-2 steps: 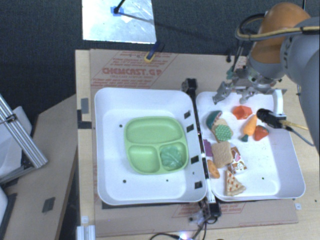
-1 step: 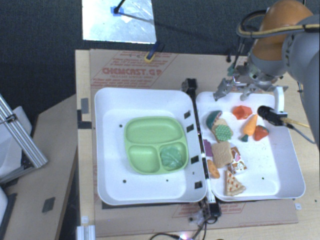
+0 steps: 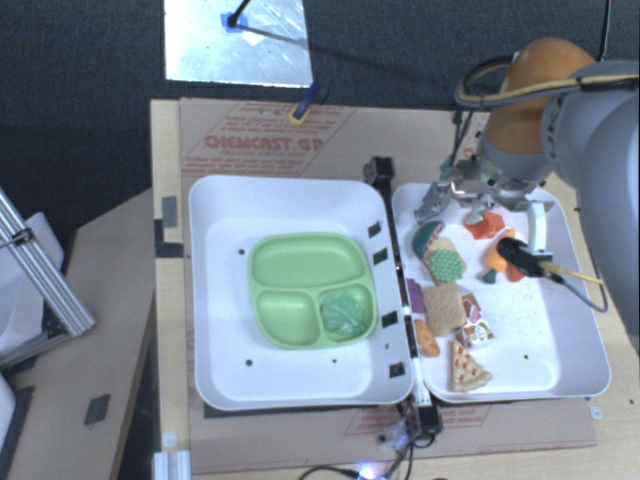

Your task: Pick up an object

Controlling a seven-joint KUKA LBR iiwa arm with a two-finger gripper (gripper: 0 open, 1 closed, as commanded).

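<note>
I am looking first at the near corner of the right bin (image 3: 585, 368), where a pizza slice toy (image 3: 466, 368) is lying, with a tan bread piece (image 3: 443, 306) just beyond it. A green divided plate (image 3: 310, 288) is sitting in the left bin (image 3: 215, 268). Farther back, the gripper (image 3: 470, 193) is hovering over the right bin's far edge; I cannot tell how its fingers are standing.

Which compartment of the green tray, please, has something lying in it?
The lower right one: the green tray holds a green leafy piece there; its other two compartments look bare.
</note>
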